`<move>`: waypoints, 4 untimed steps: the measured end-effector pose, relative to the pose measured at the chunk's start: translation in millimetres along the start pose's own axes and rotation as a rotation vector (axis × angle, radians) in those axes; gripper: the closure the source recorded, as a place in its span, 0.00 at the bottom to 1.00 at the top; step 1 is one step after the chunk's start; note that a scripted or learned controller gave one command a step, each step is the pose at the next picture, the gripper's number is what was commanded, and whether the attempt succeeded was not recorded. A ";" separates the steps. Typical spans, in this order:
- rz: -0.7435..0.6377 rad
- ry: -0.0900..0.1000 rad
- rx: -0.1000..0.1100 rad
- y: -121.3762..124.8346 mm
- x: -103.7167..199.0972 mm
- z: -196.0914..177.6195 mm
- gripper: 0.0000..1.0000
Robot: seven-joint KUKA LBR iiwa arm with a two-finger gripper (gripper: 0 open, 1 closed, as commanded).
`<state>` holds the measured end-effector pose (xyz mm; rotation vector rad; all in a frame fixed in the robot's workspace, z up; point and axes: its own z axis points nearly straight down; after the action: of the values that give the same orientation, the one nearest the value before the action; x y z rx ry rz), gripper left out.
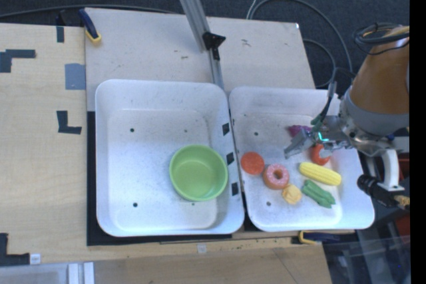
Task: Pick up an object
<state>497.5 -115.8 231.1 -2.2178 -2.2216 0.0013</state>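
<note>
The right bin (266,106) holds several toy foods: an orange-red disc (252,162), a pink donut (275,175), a yellow corn cob (320,173), a green pod (318,194), a small yellow-orange piece (291,193), a red piece (320,155) and a purple piece (297,130). My gripper (303,142) hangs low over the right side of this bin, between the purple piece and the red piece, just above the corn. The wrist partly hides the red piece. I see nothing clearly held.
A green bowl (198,172) sits in the left bin (133,100) near its front right corner. A slanted metal pole (192,0) rises behind the bins. Cables (279,6) lie at the back right.
</note>
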 end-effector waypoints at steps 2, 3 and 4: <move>0.000 0.001 0.006 -2.9 13.9 105.4 0.00; 0.001 -0.002 -0.001 -3.1 13.9 143.1 0.00; 0.000 0.001 0.002 -3.4 15.0 132.3 1.00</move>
<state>493.8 -100.7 98.9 -2.2162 -2.2203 0.0020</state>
